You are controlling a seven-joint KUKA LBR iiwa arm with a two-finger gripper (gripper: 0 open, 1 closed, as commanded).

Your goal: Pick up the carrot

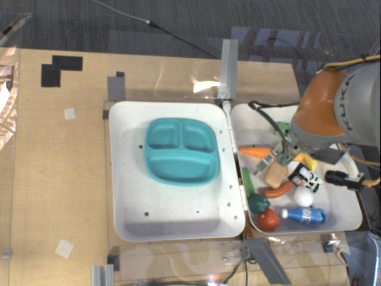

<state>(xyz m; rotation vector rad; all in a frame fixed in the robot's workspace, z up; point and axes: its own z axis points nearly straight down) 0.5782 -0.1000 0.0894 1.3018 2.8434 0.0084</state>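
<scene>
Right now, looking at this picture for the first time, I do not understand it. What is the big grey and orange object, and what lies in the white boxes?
The camera looks down from above on a bench. The grey and orange object is a robot arm reaching in from the right. Its gripper hangs low in the right bin, next to the carrot, among toy foods and a blue bottle. I cannot tell whether it holds anything. The left bin holds a teal divided plate.
</scene>
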